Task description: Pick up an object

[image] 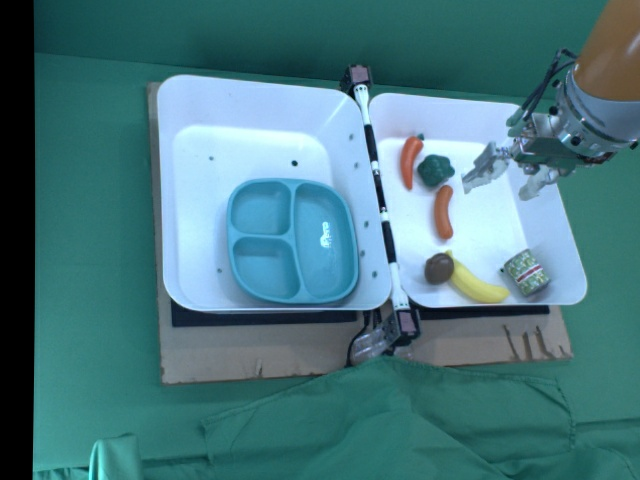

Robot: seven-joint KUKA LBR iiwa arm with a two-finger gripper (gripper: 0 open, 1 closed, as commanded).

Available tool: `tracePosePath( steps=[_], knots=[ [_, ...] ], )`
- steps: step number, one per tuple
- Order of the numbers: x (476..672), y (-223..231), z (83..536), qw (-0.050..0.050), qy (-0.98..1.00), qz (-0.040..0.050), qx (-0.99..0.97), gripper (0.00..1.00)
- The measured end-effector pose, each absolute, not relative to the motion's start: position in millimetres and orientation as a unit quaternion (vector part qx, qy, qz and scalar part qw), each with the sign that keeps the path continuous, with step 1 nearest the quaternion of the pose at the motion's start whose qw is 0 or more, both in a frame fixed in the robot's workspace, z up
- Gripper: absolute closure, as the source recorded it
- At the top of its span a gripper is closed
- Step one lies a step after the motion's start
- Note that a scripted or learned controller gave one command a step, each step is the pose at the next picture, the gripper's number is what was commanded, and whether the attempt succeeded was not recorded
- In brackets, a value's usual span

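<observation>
The right bin holds a carrot, a green broccoli piece, a sausage, a brown kiwi-like fruit, a banana and a small patterned can. My gripper hangs above the bin's upper right part, right of the broccoli and sausage. Its two fingers are spread apart with nothing between them.
The left bin carries a teal divided plate. A black-and-white bar runs between the bins. Both stand on brown cardboard over green cloth, which bunches up at the front.
</observation>
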State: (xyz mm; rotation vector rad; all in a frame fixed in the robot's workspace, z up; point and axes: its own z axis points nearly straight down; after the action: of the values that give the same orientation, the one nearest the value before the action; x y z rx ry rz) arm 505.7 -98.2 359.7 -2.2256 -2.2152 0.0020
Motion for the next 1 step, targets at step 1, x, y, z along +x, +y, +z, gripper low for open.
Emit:
tracePosePath(
  steps=[1],
  knots=[
    [532.0, -101.5, 189.3, -0.002, -0.706, -0.0008, -0.709, 0.0]
  ],
)
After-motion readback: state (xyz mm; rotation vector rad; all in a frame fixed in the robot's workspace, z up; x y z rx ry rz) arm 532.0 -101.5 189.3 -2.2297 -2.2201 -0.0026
